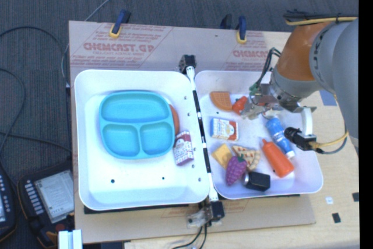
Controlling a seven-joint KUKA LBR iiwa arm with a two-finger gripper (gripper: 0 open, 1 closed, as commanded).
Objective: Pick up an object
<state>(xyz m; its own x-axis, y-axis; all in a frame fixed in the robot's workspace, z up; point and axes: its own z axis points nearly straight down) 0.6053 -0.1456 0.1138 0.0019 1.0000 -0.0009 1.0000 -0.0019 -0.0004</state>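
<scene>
Glossy blue plastic tray in a smooth white plastic bin.

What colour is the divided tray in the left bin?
Light blue divided tray, seen in the camera view.

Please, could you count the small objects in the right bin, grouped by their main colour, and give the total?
Orange: 3 - bread-like piece, small piece by the tool, bottle
Blue: 1 - bottle
White: 1 - carton
Yellow: 2 - cheese cube, pizza slice
Purple: 1 - grapes
Black: 1 - block
Total: 9
</scene>
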